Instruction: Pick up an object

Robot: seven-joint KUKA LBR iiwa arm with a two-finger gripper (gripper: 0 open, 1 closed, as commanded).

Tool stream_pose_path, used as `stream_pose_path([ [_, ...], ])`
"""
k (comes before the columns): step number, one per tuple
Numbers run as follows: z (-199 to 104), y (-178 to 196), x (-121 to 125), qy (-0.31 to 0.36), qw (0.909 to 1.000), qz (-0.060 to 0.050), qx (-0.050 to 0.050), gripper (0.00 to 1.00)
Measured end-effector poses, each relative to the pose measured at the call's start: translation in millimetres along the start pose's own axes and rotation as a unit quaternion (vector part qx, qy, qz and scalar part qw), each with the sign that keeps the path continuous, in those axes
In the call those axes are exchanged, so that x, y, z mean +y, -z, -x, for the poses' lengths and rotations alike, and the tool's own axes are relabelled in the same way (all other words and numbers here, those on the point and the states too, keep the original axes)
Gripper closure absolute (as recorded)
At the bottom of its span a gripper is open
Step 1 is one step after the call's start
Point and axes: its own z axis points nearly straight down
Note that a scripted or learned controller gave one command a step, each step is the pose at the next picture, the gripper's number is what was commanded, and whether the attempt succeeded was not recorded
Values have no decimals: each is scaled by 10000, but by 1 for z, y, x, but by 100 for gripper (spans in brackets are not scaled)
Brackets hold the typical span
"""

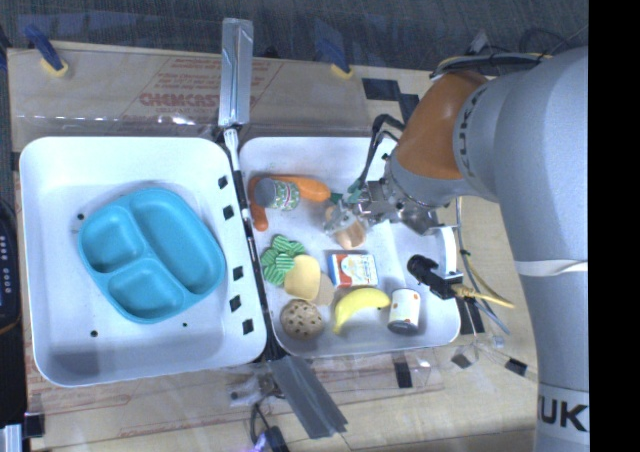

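From the overhead camera you see two white bins side by side on the counter; the left bin (40, 240) carries a blue tray (150, 250), lying flat with its compartments up; the right bin (300, 152) keeps the graspable clutter together within the arm's reach, I judge: a carrot (300, 187), a can (282, 197), a green piece (283, 254), a cookie (301, 318), a banana (357, 304), a small carton (352, 268) and a cup (404, 311); your hand (352, 215) hangs low over a tan object (350, 234), just beside the carrot's tip; whether it is open or gripping, you cannot tell; nothing looks lifted yet.
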Motion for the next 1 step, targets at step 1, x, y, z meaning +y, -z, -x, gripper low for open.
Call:
stream_pose_path([
  [1,-72,128,36,-46,10000,85,-9,100],
])
